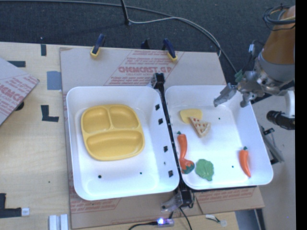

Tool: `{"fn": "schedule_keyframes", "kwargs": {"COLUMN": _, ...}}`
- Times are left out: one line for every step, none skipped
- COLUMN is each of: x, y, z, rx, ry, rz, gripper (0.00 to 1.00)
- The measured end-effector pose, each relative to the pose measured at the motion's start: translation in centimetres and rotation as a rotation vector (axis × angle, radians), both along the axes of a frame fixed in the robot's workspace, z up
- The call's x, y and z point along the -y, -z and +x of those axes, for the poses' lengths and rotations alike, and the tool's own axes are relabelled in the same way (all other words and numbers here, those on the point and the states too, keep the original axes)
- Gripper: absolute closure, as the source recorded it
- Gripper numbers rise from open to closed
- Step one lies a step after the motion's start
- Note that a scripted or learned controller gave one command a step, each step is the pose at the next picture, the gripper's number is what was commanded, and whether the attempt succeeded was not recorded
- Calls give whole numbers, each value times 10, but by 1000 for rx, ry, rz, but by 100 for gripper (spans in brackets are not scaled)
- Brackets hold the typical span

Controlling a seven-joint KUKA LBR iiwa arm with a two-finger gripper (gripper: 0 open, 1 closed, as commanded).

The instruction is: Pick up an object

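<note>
The right bin (225, 92) holds several toy foods. A yellow wedge (191, 114) lies beside a tan pizza slice (200, 127) near the middle. A long carrot (182, 148) runs along the bin's left wall, and a green leafy piece (205, 169) lies by its lower end. A small carrot (245, 162) sits near the right wall. My gripper (232, 101) hangs over the bin's upper right corner, above and right of the wedge. Its fingers are spread open with nothing between them.
The left bin (76, 99) holds a yellow divided plate (112, 132). A black divider with clips (165, 128) runs between the bins. Cardboard lies under both bins, held by blue and yellow clamps (97, 46) at the back. Cables cross the dark floor behind.
</note>
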State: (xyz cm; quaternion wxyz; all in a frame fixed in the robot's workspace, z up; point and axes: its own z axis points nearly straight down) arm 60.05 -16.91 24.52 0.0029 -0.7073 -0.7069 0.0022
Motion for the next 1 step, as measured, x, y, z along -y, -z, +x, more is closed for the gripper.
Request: {"fn": "schedule_keyframes", "kwargs": {"x": 0, "y": -4, "z": 1, "rx": 7, "ry": -1, "rz": -1, "gripper": 0}}
